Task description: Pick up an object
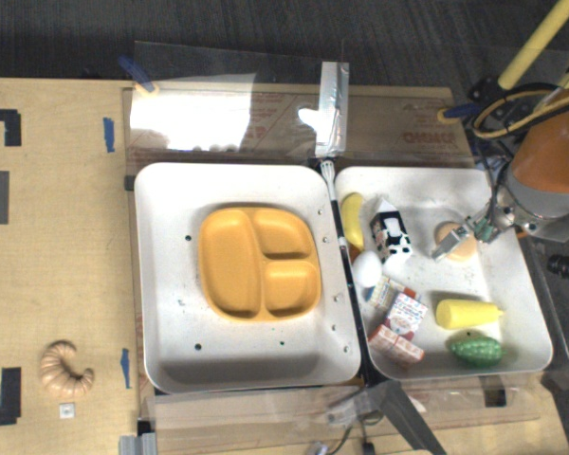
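Now the grey two-finger claw (452, 242) hangs over the shallow white right bin (536, 335), near its far right edge, above a small tan round piece (460, 245); I cannot tell how it is set. Bare floor lies beside it, while a yellow block (467, 312) and green knobbly lump (475, 350) crowd the near rim.

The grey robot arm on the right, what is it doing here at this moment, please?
The grey arm with the orange band reaches into the right white bin, its gripper low over a small tan round object. Nothing is visibly lifted. A yellow banana, a black-and-white cow figure, a yellow block and a green knobbly piece lie in this bin. The left white bin holds a yellow divided tray.
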Action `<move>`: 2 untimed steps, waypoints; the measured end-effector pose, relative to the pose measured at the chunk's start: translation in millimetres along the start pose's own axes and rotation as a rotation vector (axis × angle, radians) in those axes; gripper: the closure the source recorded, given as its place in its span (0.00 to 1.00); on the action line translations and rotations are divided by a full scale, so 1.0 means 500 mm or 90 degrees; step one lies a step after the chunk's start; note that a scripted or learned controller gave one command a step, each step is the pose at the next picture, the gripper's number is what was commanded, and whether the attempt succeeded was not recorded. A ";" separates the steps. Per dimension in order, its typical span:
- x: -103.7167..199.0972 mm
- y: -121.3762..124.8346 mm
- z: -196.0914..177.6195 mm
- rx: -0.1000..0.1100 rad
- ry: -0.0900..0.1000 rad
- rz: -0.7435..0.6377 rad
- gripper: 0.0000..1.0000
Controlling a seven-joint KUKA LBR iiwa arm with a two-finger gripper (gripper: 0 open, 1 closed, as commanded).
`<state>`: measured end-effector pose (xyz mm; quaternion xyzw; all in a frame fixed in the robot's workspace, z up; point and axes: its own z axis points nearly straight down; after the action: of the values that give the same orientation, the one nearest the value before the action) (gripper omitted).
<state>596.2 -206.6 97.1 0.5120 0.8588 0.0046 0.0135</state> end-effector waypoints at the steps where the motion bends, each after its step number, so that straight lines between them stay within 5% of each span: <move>1: -0.004 -0.024 -0.001 0.000 0.000 -0.007 0.00; 2: -0.014 -0.023 0.018 0.007 0.009 -0.059 0.00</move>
<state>589.8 -218.1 87.8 0.4719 0.8816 0.0027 0.0044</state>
